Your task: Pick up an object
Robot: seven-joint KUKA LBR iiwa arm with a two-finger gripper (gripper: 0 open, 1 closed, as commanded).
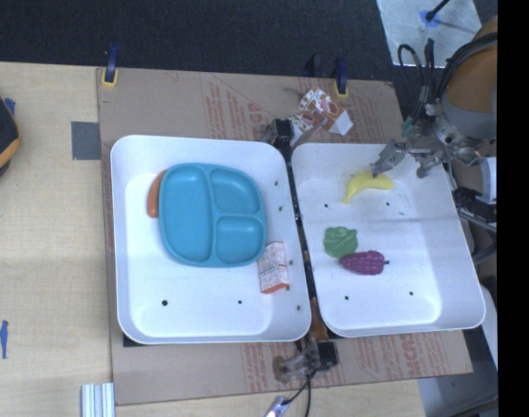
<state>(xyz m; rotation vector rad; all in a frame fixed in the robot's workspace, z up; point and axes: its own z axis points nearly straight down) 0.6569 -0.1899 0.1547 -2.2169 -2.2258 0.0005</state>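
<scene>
In the right bin [438, 307] lie a yellow toy banana [368, 185] near the back, a green leafy toy [340, 241] in the middle and a purple toy [364, 262] just in front of it. My gripper [408, 162] hovers over the bin's back right part, just right of and behind the banana. Its fingers [388, 157] are spread open with nothing between them. The left finger's tip is close to the banana's upper end.
The left bin [134, 311] holds a blue divided plate [214, 214], an orange object [152, 196] poking out from under the plate's left edge, and a small carton [274, 268] at its right wall. Crumpled wrappers [320, 111] lie behind the bins.
</scene>
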